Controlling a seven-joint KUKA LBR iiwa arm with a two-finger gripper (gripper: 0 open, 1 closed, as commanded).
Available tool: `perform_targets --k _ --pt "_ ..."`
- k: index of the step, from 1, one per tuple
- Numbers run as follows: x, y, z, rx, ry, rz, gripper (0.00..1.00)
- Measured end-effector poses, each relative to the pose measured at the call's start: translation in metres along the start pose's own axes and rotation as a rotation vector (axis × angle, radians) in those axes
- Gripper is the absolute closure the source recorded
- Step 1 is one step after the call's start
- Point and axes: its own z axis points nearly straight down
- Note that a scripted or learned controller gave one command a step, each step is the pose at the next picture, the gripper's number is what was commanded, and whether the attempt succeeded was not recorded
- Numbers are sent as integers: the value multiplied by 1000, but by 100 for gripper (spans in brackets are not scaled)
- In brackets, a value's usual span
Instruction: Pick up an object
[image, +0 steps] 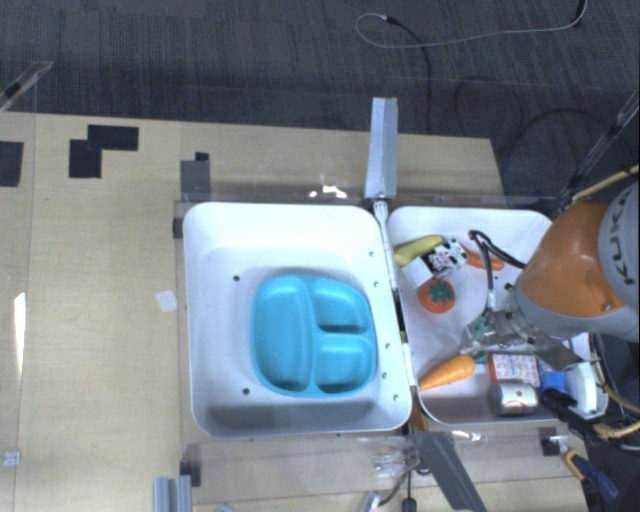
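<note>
While the grey-and-orange arm (580, 270) reaches over the right bin (520, 218), its gripper (484, 330) hangs just above the carrot (446, 372); whether it is open or closed I cannot tell. A banana (418, 248) lies nearby, and a blue tray (312, 334) sits in the left bin (215, 330).

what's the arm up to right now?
The KUKA arm reaches in from the right over the right bin, with its gripper low among the clutter there. Just below the gripper lie a toy carrot and a small can; a banana and an orange round piece sit further up the bin. I can't see anything between its fingers, so no pick shows yet. The left bin holds a blue divided tray, untouched.
</note>
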Motion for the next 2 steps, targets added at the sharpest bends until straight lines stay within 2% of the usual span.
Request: perform_targets --k 1,2 --pt "-2 22 12 15 2 158 100" --pt "77 86 -81 21 4 107 100"
